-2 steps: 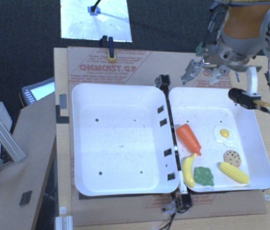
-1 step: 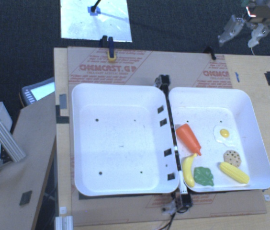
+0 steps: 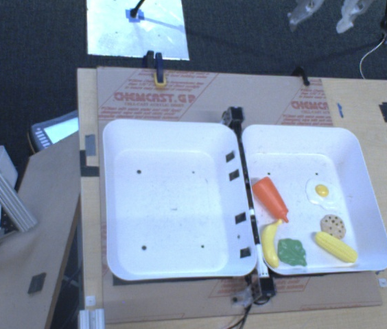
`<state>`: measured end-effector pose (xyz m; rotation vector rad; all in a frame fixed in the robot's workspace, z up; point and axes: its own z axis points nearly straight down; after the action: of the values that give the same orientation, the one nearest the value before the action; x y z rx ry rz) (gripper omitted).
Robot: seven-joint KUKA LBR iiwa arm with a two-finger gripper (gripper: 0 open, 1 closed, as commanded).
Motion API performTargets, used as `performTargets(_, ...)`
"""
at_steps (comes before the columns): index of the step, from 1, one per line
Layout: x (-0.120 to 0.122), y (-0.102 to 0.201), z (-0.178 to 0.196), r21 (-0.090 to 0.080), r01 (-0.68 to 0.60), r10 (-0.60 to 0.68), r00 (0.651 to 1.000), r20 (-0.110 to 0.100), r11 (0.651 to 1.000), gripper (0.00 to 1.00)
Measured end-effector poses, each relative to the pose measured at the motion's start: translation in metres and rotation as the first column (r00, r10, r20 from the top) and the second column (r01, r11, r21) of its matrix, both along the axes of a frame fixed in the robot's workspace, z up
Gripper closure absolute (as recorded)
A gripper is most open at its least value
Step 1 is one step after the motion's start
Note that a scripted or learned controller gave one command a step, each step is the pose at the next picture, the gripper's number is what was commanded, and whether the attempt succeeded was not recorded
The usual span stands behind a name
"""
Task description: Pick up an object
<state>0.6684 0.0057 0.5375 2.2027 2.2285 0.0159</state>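
Observation:
My gripper (image 3: 325,12) hangs high at the top right, well above and behind the bins, its two pale fingers spread apart with nothing between them. In the right bin (image 3: 358,156) lie an orange carrot (image 3: 270,196), a fried egg (image 3: 321,191), a brown cookie (image 3: 332,225), a yellow corn cob (image 3: 335,247), a yellow banana (image 3: 270,244) and a green leafy piece (image 3: 291,252). All of them rest in the bin's near half, far below the gripper.
The left bin (image 3: 111,184) stands beside the right one, joined by a black-clipped divider (image 3: 243,184). A shiny metal plate (image 3: 136,18) lies beyond the bench at the back left. A cable (image 3: 372,50) loops at the top right.

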Motion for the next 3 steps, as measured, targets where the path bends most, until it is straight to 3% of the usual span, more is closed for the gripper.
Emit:
performTargets(2, 0.000, 0.026, -0.002, -0.001, 0.006, -0.006, 1.000, -0.009, 1.000, 0.00)
performTargets(3, 0.000, 0.024, -0.002, -0.002, 0.007, -0.007, 1.000, -0.010, 1.000, 0.00)
